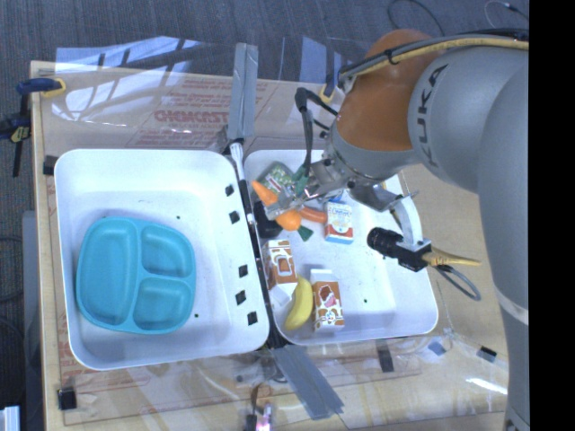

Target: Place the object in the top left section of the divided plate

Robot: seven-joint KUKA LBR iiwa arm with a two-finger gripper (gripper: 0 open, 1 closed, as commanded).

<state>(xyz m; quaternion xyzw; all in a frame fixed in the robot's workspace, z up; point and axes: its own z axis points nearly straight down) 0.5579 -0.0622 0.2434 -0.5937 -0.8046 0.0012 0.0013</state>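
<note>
A blue divided plate (135, 275) lies in the left bin (108, 182), with one long section on its left and two smaller ones on its right. Nothing lies on it. My gripper (272, 212) is low in the upper left corner of the right bin (404, 308), close to the wall between the bins. It sits among a cluster of items: an orange carrot (301, 215), a second orange piece (261, 189) and a green and white packet (283, 180). The wrist hides part of the cluster, and I cannot make out whether anything is held.
The right bin also holds a white and blue carton (339, 224), a brown carton (282, 263), a banana (300, 303) and a juice box (328, 306). The arm's grey and orange body (404, 115) hangs over that bin's back right. A black fitting (395, 245) juts from the wrist.
</note>
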